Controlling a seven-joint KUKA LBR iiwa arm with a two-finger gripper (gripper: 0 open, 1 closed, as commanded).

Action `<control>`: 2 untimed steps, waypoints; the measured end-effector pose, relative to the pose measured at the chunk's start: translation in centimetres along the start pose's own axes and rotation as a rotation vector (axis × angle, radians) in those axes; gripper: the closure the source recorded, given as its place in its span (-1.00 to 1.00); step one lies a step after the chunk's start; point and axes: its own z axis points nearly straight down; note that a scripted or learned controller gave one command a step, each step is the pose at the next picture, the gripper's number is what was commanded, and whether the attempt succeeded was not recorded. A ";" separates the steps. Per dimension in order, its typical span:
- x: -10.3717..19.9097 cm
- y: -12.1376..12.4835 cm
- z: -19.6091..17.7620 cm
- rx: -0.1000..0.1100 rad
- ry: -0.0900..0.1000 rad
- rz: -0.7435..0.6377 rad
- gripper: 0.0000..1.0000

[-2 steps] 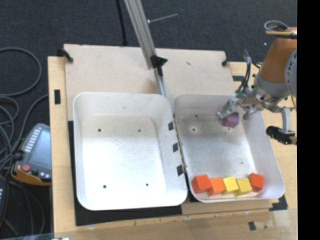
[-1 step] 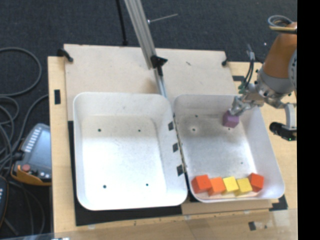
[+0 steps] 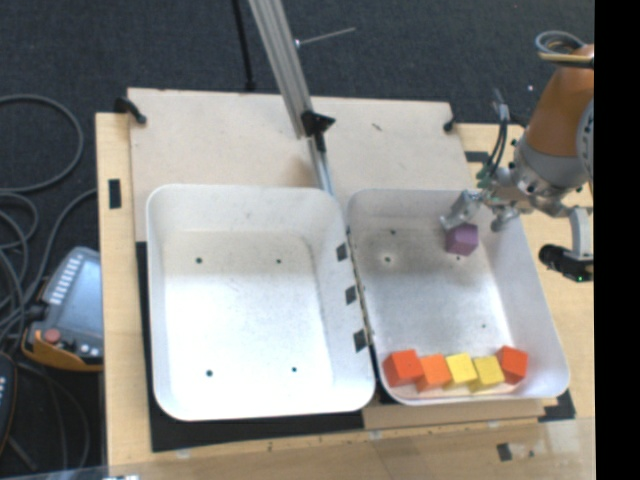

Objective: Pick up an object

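A purple cube (image 3: 461,238) sits in the far part of the right bin (image 3: 530,298). My gripper (image 3: 478,220) hangs over that bin's far right corner, just above and to the right of the cube. Its two fingers stand apart; the left finger (image 3: 458,210) is right at the cube's top edge, and the cube is not clearly between them. A row of blocks lies along the bin's near wall: an orange-red block (image 3: 403,366), an orange block (image 3: 434,371), two yellow blocks (image 3: 474,369) and another orange-red block (image 3: 513,362).
The left bin (image 3: 170,268) stands beside the right one, their walls meeting at the middle. A slanted metal rail (image 3: 290,78) rises behind the bins. Cables and a handheld pendant (image 3: 68,308) lie on the floor to the left.
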 end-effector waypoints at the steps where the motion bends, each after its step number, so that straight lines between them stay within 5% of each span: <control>1: 0.3 0.7 5.7 0.001 0.004 0.005 -1.00; 2: 0.2 0.7 4.7 -0.001 0.001 0.002 1.00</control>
